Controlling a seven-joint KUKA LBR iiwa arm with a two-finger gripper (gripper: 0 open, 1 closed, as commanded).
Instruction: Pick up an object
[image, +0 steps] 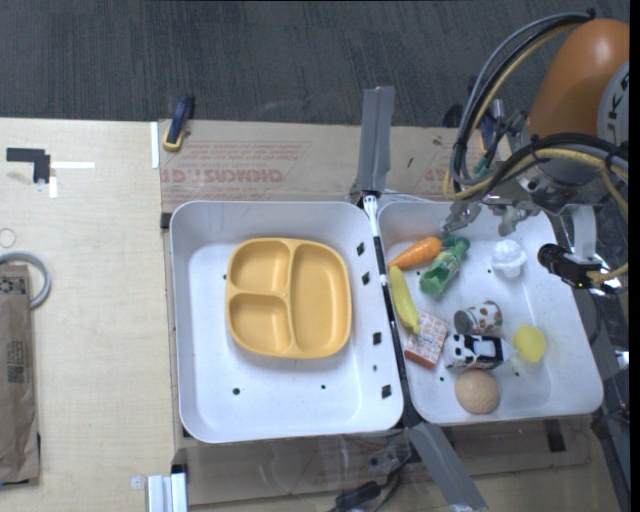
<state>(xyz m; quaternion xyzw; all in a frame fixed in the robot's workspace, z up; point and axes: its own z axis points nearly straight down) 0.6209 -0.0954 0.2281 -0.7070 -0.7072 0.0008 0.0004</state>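
My gripper (488, 214) hangs over the back of the right bin (560, 400), open with nothing between its fingers. Just below it lie an orange carrot (416, 251), a green bottle (443, 267) and a small white cup (508, 258). Further forward are a yellow banana (403, 299), a red and white box (426, 340), a small patterned mug (479, 318), a black and white cow toy (475, 349), a yellow lemon (530, 343) and a tan ball (478, 391). None of them touches the gripper.
The left bin (200, 380) holds a yellow divided plate (290, 298). A grey divider bar (376, 140) runs between the bins at the back. The arm's cables (500, 90) and orange band (590, 60) loom over the right bin's far corner.
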